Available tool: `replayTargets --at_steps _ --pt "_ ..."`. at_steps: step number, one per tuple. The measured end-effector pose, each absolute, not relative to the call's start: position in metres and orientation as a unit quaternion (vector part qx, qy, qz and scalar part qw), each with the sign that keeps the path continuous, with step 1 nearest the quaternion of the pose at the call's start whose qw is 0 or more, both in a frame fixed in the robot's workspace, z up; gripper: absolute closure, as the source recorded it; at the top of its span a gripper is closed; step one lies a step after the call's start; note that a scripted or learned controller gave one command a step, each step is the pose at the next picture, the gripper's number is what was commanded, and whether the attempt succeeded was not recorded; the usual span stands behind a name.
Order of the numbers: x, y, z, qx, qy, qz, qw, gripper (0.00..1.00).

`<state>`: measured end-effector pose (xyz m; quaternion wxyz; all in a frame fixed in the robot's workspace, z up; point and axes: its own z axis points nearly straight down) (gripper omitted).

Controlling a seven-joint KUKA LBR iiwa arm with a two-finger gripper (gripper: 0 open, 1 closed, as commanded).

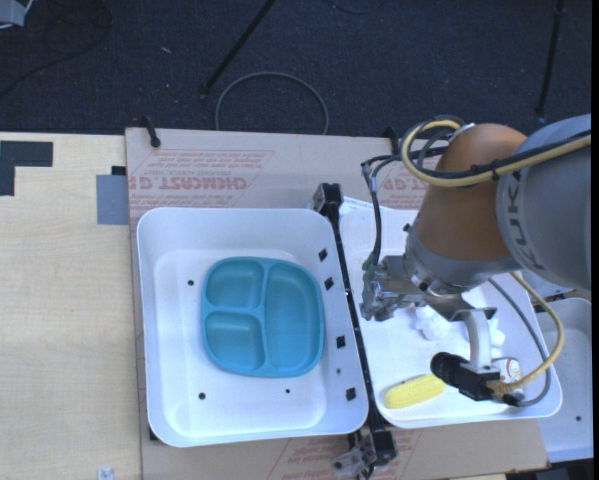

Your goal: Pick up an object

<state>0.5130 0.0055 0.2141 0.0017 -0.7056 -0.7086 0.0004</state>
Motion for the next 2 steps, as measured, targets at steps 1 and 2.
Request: replayTargets --at_steps 1,2 --pt "0.522 0.057 0.209 -0.706 -0.709 0.0007 0.002 1.00" --pt "0.523 0.102 0.231 -0.706 -0.708 0.0003 0.002 1.00"
